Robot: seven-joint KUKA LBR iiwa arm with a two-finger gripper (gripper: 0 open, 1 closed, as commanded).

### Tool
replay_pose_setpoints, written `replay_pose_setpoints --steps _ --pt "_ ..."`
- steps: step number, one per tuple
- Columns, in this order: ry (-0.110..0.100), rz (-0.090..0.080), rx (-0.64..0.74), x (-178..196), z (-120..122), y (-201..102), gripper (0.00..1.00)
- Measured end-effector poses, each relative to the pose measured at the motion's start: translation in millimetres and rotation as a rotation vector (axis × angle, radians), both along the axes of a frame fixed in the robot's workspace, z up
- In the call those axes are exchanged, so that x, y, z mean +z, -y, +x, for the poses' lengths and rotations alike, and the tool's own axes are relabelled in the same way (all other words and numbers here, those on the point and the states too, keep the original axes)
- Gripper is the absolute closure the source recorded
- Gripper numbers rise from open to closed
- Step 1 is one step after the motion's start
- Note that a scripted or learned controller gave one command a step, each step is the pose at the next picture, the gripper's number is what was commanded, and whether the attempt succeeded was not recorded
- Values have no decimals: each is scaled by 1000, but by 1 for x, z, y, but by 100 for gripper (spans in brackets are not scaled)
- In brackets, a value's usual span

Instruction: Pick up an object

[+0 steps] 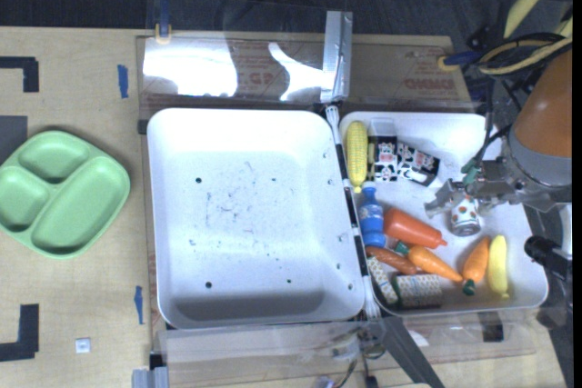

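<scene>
The tabletop [73, 50] carries two bins. The right bin [455, 127] serves as the pick source, so it holds a corn cob [357, 152], carrots [414, 230] and a banana [497, 264]. The arm [546, 127] enters from that bin's right edge, wrist lowered. The end effector [466, 200] hangs above a small cup [466, 216]; its state cannot be determined.

A small white cup [466, 215] with red dots sits upright in the right bin [536, 286], among toy vegetables.
</scene>
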State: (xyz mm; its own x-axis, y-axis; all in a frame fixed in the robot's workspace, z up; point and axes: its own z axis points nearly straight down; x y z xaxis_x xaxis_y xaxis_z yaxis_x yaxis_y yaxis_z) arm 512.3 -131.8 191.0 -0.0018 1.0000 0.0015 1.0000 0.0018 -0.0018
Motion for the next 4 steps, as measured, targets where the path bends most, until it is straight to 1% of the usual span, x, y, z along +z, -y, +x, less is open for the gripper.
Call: replay_pose_setpoints --steps 1,2,3,4 --pt "4 -1 201 -94 12 68 0" --pt "8 -4 363 -104 -14 50 0" --pt "6 -3 279 -87 6 38 0" --pt "5 -2 185 -105 58 69 0"
